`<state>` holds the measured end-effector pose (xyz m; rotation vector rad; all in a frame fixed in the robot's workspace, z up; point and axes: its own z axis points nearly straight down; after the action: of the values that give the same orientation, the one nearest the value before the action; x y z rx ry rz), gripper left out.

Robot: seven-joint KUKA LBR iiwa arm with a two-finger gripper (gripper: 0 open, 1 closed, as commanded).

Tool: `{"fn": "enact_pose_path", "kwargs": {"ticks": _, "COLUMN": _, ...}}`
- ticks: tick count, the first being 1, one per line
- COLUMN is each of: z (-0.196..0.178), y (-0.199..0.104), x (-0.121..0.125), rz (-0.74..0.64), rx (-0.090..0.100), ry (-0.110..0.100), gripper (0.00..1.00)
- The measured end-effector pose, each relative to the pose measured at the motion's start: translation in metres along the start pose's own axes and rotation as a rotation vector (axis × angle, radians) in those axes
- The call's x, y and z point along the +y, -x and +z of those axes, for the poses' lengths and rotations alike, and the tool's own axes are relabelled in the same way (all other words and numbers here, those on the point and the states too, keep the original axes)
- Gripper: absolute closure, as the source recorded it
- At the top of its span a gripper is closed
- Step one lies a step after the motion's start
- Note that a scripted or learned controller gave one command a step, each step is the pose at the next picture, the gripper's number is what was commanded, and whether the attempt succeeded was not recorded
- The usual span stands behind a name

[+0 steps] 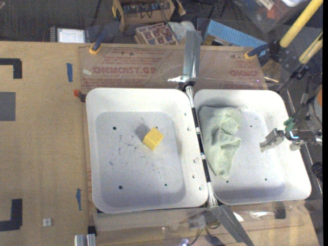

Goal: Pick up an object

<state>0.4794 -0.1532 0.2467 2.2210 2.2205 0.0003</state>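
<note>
Both white bins (pixel 102 199) sat nearest, yellow block (pixel 153 138) left, crumpled cloth (pixel 223 140) right; gripper (pixel 271 139) hovered beside the cloth, jaw state indiscernible, approach step seemingly underway, next needing descent onto one object.

This looks like a robotics lab or workshop. Two white bins (pixel 138 99) sit side by side on a plywood desk (pixel 41 137) marked with black and blue tape. A cardboard sheet (pixel 133 68) is held by clamps (pixel 95 47). Behind the desk, cables and boxes (pixel 154 32) lie on a dark floor.
</note>
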Motion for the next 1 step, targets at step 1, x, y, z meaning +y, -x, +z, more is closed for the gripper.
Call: {"fn": "enact_pose_path", "kwargs": {"ticks": 1, "z": 0.084, "y": 0.0544, "x": -0.0004, "rz": -0.186, "rx": 0.001, "ry": -0.001, "gripper": 0.0}}
